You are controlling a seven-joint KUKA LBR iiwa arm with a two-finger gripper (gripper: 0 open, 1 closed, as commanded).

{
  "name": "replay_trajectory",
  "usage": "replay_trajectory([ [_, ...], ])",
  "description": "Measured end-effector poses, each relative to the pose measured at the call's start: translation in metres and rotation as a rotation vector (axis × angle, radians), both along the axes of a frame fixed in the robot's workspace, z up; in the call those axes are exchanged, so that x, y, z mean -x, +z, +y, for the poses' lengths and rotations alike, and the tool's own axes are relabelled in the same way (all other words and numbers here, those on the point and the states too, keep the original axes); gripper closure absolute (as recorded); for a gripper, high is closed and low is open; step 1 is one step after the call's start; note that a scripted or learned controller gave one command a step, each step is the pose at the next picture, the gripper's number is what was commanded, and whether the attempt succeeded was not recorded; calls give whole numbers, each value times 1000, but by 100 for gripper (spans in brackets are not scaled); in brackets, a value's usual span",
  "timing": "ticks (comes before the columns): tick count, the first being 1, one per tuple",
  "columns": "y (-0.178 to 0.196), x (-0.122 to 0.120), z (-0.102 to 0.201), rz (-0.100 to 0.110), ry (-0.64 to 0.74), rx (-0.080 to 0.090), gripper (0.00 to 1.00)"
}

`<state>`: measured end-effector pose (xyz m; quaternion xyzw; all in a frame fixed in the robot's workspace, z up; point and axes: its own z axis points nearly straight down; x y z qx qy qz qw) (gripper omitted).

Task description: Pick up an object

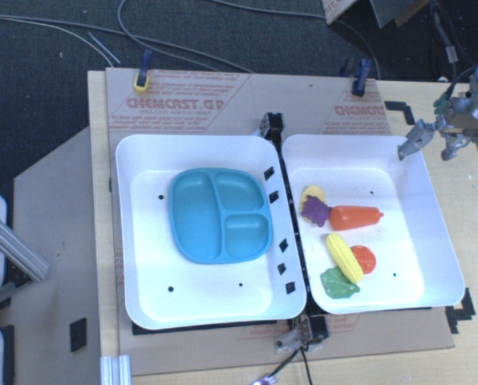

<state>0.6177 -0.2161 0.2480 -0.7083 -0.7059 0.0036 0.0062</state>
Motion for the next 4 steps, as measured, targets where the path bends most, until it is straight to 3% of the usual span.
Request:
replay_trajectory([
  [1,9,-3,1,-14,4,3,0],
  [2,-36,-4,-6,-10,3,3,0],
  [4,-125,1,6,-9,4,1,0],
])
